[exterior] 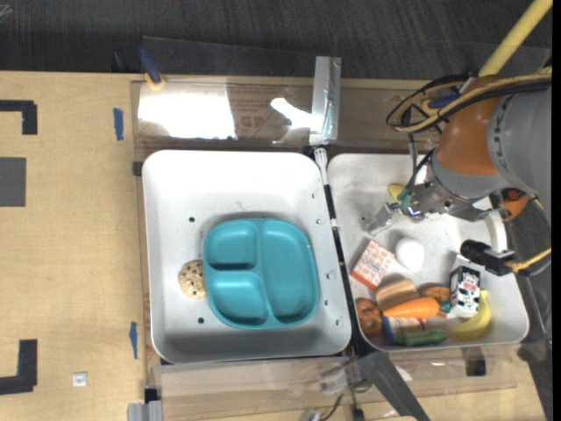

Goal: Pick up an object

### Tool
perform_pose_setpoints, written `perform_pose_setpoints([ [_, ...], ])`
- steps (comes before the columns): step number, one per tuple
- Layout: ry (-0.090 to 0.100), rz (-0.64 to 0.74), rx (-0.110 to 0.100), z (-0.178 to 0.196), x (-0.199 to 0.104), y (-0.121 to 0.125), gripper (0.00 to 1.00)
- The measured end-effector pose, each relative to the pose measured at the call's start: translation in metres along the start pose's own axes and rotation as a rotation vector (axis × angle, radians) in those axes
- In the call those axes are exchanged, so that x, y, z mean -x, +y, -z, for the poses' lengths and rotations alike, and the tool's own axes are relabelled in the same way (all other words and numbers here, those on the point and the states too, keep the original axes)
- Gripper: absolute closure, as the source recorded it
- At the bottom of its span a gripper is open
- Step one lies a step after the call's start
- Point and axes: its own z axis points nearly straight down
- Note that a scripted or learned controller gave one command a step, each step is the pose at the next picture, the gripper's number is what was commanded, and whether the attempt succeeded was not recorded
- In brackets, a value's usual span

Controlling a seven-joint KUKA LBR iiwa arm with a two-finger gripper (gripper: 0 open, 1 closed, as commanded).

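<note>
**Gripper over the right bin, nothing in hand yet**

The arm (491,139) reached in from the upper right of the frame, orange band above the wrist. The gripper (386,216) hung low over the upper part of the right bin (351,182), its metal fingers (379,219) angled down-left toward bare white floor. They looked slightly parted, with nothing between them; the gap was small and hard to read.

The candidate objects lay in the lower half of that bin: a white egg (409,254) just below the fingers, a red-and-white packet (372,264) to its left, a carrot (410,309) lying across a bread piece (394,289), a banana (473,318) at the lower right and a small cow figure (465,289) beside it. The left bin (166,235) held a teal divided tray (260,270) with a cookie (192,279) touching its left edge.

Judgement: approach stage, before any grasp. The egg was the nearest target. The next move would call for shifting down-frame to centre over it, then descending with fingers wide enough to straddle it; its round, smooth surface would likely slip from an off-centre pinch.
</note>
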Motion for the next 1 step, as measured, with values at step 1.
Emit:
perform_pose_setpoints([
  [1, 0.000, 0.217, 0.000, 0.0005, -0.0157, -0.0142, 0.00],
])
